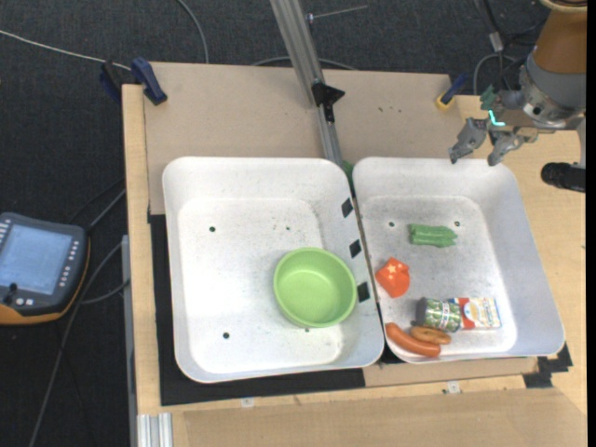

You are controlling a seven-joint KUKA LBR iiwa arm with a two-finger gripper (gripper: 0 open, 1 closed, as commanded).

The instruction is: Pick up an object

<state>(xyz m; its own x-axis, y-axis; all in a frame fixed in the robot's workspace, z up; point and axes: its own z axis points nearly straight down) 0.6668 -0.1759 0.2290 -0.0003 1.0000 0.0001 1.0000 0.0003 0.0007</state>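
My gripper (pixel 482 149) hangs over the far edge of the right bin (pixel 521 212), fingers spread open with nothing between them. Below it in that bin lie a green pickle-shaped toy (pixel 433 236), an orange-red pepper (pixel 394 277), a small can with a red and white label (pixel 458 314) and a hot dog (pixel 413 340) at the near left corner. A light green bowl (pixel 315 287) sits in the left bin (pixel 196 250) near its right side.
A metal post (pixel 303 54) slants up from between the bins at the back. Blue clamps (pixel 149 79) hold the board's far corners. A handheld pendant (pixel 37 264) lies off the bench at left. Cables run behind the bench.
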